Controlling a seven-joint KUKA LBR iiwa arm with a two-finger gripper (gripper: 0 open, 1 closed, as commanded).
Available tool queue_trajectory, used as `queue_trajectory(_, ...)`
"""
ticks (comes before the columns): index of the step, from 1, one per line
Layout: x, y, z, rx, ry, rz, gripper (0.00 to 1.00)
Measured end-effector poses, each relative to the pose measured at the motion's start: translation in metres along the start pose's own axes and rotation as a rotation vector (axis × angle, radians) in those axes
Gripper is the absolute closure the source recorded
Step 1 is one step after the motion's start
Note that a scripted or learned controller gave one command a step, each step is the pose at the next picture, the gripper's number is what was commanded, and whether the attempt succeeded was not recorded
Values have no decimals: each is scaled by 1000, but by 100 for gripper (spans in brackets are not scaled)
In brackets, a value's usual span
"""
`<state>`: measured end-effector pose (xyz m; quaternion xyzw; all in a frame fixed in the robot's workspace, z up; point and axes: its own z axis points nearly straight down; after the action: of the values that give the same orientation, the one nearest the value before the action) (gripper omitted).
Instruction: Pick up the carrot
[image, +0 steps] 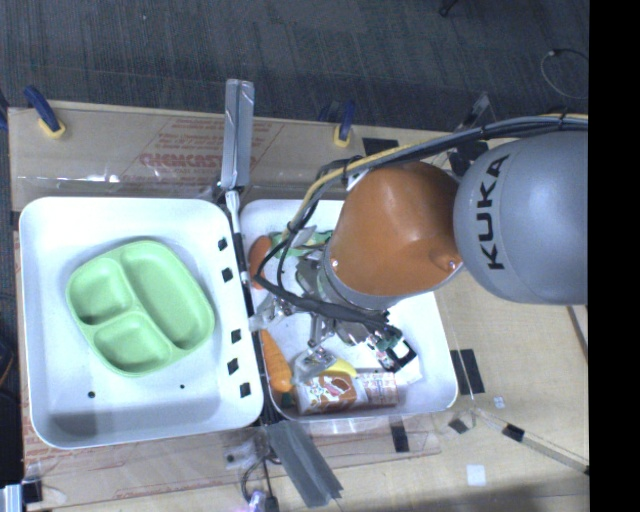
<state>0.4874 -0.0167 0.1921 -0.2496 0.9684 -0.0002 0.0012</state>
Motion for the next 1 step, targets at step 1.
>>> queue_trajectory(1,-27,52,0,0,-2,-190,0)
